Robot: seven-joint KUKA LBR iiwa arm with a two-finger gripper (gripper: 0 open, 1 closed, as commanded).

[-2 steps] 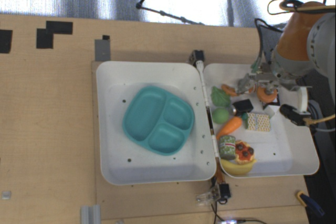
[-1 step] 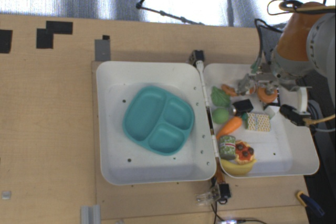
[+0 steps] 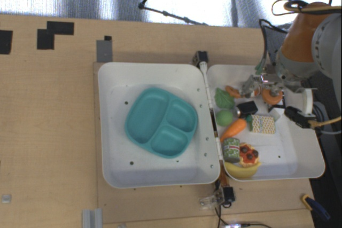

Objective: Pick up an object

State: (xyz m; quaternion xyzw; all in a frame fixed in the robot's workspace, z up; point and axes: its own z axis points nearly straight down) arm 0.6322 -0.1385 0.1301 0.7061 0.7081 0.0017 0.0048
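Gripper [image 3: 255, 84] low in right bin [image 3: 299, 165], fingers spread, nothing between them. Orange carrot [image 3: 233, 128] near, below-left of gripper; glossy green leafy piece [image 3: 223, 98] just left of gripper; black block [image 3: 247, 108] below gripper. Teal sectioned plate [image 3: 162, 122], smooth plastic, well left of gripper in left bin [image 3: 115, 115].

a teal sectioned plastic plate [image 3: 162, 122] sits in the plain white left bin [image 3: 115, 168]. in the white right bin [image 3: 307, 160]: an orange carrot [image 3: 233, 128], a green leafy toy [image 3: 224, 98], a yellow banana [image 3: 242, 170], and a white card speckled with small dots [image 3: 263, 124].
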